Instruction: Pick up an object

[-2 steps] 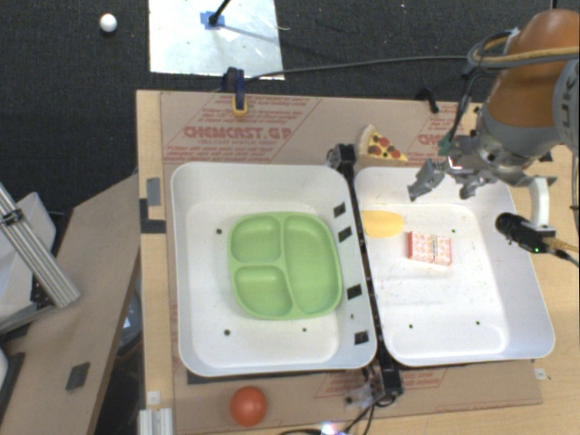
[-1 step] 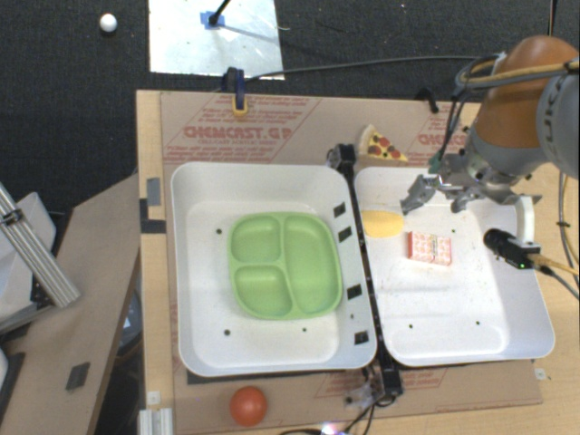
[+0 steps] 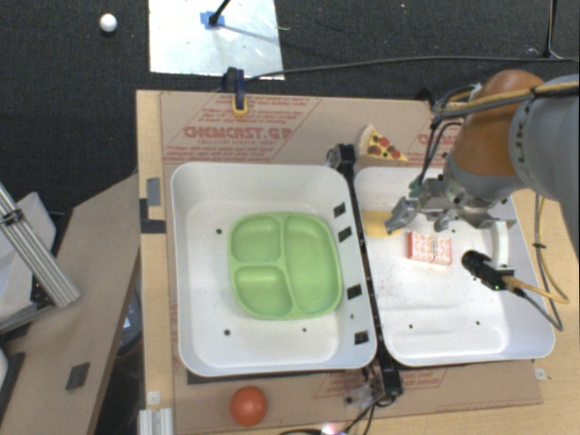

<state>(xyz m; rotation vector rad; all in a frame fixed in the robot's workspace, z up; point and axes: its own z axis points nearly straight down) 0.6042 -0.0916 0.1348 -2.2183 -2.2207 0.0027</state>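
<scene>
Hovering just on the far side of the flat pink-and-white block (image 3: 430, 247) in the right bin (image 3: 453, 338), the gripper (image 3: 422, 214) hides its state; we cannot tell whether it is spread or closed. We judge the block light, stiff and low-lying, best pinched across its shorter sides.

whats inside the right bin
The right bin holds a pink-and-white patterned block and a yellow piece by its left wall. The arm covers the bin's far side, hiding anything there.
</scene>
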